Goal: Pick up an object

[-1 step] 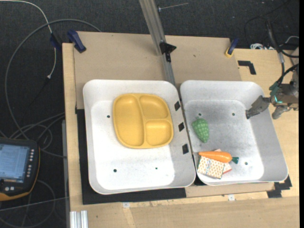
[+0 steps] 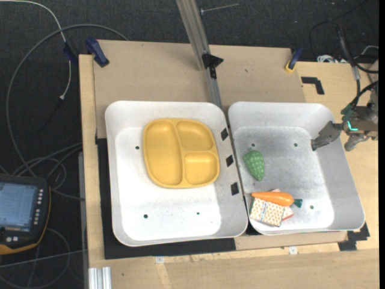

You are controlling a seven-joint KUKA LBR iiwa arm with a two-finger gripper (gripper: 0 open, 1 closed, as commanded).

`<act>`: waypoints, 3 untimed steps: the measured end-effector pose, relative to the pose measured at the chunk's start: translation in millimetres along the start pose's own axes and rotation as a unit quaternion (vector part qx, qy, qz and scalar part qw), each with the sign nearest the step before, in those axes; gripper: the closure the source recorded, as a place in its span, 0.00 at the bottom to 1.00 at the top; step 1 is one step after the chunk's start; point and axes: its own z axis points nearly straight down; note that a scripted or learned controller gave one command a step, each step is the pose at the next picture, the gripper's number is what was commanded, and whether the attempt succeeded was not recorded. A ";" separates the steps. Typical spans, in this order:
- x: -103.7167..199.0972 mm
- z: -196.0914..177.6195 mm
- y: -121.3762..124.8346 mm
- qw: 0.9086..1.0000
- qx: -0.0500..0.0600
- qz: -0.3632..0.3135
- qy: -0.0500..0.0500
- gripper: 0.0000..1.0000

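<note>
In the right bin (image 2: 325, 116) lie a green knobbly toy vegetable (image 2: 254, 164), an orange toy carrot (image 2: 274, 198) and, under the carrot, a small patterned packet (image 2: 266, 213). The last two sit near the bin's front edge. My gripper (image 2: 332, 143) hangs over the bin's right rim, well to the right of the green toy and behind the carrot. It is open, fingers (image 2: 320, 137) spread, with nothing between them.
The left bin (image 2: 120, 179) holds a yellow divided plate (image 2: 180, 152). An aluminium post (image 2: 195, 29) rises behind the gap between the bins. Cables and a teach pendant (image 2: 21, 212) lie off the bench at the left.
</note>
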 end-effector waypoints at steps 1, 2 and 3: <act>-3.5 44.6 -5.8 1.000 0.002 0.001 0.000 0.00; -3.0 95.3 3.6 1.000 0.002 0.000 0.001 0.00; -1.2 157.4 -3.3 1.000 0.003 0.000 0.001 0.00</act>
